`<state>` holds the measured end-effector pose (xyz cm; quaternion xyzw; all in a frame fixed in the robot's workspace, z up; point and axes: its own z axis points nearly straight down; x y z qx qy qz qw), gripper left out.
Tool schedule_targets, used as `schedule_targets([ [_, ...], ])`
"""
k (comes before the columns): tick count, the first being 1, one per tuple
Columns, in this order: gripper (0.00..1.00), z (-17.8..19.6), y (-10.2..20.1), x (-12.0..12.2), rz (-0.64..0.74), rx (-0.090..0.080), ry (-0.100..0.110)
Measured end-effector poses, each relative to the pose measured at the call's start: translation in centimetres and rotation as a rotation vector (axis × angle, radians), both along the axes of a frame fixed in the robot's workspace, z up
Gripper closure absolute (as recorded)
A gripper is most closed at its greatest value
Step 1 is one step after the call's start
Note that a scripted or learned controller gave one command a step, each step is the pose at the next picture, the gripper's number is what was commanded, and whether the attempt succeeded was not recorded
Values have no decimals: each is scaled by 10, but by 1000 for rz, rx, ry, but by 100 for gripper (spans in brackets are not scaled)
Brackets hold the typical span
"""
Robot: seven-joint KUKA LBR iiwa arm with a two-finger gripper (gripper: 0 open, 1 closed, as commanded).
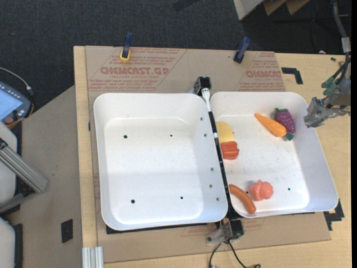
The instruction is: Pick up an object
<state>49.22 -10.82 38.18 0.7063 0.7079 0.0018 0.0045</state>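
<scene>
Blue clamp w/ yellow tip (126, 48), dark blue clamp (242, 49), cardboard sheet (167, 66) under bins

Two shallow white plastic bins sit side by side. The right bin (312, 166) holds an orange toy carrot (270, 124) touching purple toy grapes (285, 120), a yellow-and-red block (226, 141), an orange sausage (242, 198) and a pink lump (260, 190). The grey metal gripper (316, 115) hovers at its right rim.
</scene>
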Motion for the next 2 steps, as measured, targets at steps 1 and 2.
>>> schedule_targets([
  [1, 0, -1, 0, 0, 0, 0, 1],
  [2, 100, 10, 0, 1, 1, -2, -3],
])
